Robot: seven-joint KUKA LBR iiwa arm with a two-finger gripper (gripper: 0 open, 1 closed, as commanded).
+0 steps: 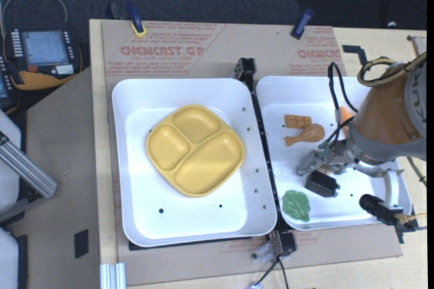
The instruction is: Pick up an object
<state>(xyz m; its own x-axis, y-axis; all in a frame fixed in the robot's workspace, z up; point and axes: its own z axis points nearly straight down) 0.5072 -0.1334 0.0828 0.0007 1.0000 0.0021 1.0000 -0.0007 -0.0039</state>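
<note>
Illumination is bright, even and overhead. The two white bins [129, 145] reflect strongly and approach overexposure, with little surface texture readable on their floors. The yellow plate [195, 149] in the left bin shows soft highlights along its ridges and casts only a faint shadow just beside its lower rim. The desk [203, 43] beyond the bins is evenly lit, its red print legible. The floor behind the desk is dark and low in detail. The arm [386, 121] right of the plate appears slightly soft. Overall resolution is modest, with fine edges mildly blurred.
</note>
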